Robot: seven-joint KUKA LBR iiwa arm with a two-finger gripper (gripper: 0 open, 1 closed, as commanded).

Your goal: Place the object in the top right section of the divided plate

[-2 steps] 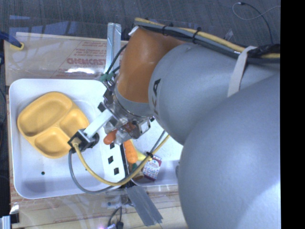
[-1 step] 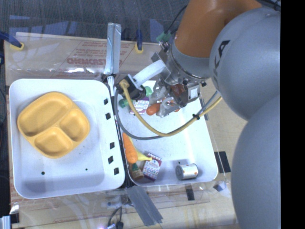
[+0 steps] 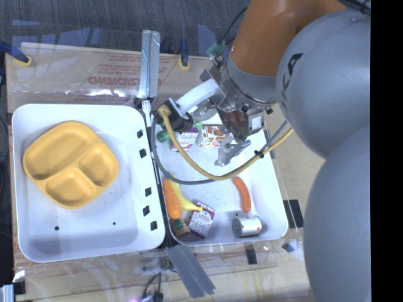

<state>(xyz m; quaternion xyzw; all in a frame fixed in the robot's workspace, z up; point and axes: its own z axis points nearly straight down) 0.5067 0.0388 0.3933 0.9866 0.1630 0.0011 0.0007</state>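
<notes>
One yellow three-section plate (image 3: 70, 163) in left bin (image 3: 25, 231) — pincer (image 3: 228, 151) over right bin, grip state unclear.

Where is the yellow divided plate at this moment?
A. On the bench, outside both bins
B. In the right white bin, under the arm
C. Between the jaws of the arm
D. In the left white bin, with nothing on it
D. The yellow divided plate lies flat in the left white bin with its three sections bare, while the arm works over the right white bin.
</notes>
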